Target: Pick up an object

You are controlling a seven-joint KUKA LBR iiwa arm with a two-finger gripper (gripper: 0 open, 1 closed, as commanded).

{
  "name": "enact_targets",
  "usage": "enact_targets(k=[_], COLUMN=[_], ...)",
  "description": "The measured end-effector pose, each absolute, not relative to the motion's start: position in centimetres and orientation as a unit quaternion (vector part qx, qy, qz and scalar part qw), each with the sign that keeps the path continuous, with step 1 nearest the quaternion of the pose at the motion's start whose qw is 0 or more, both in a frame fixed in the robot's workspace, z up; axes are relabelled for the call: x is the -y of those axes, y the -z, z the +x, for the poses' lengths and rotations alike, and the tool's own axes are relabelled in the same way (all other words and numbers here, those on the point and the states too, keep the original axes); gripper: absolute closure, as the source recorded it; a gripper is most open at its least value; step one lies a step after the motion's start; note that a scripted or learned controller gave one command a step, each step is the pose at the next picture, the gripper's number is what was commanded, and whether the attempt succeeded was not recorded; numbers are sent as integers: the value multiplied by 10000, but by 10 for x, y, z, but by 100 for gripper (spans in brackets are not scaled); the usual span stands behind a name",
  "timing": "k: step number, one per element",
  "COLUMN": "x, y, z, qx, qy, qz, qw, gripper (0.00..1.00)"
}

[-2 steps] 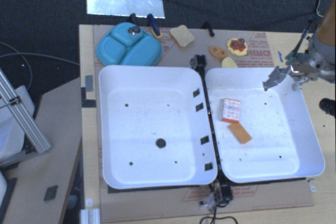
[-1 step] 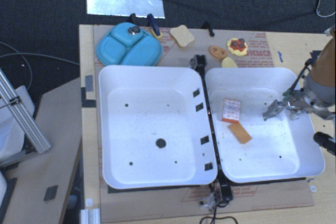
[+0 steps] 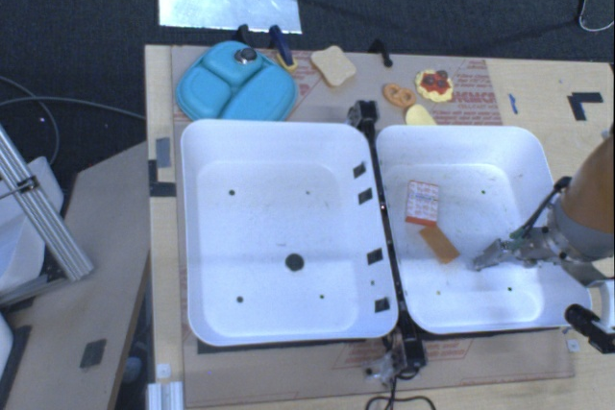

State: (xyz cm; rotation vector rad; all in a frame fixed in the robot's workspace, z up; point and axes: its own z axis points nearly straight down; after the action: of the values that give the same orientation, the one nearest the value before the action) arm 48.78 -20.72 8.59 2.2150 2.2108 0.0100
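Two candidates lying in right bin: red-and-white packet and orange-brown block, touching. Hand low just beside block, holding nothing; finger opening impossible to tell. Nothing lifted yet; grasp and raise probably all left.

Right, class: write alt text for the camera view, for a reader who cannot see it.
A robot arm's gripper reaches from the right into the right white bin, near an orange block and a small red-and-white packet. The left white bin sits alongside; a blue divided plate and toy foods lie on the bench behind.
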Motion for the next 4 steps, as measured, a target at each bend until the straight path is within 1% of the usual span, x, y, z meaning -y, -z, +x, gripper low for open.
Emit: enact_targets(k=[1, 2, 3, 4], x=[205, 207, 207, 206], y=[-151, -148, -176, -159], z=[505, 486, 488, 487], qx=[-7089, -7074, -7083, -7076], qy=[-20, -3, -10, -1], qz=[7053, 7068, 7059, 7066], qw=[46, 7, 29, 6], gripper=[0, 0, 0, 0])
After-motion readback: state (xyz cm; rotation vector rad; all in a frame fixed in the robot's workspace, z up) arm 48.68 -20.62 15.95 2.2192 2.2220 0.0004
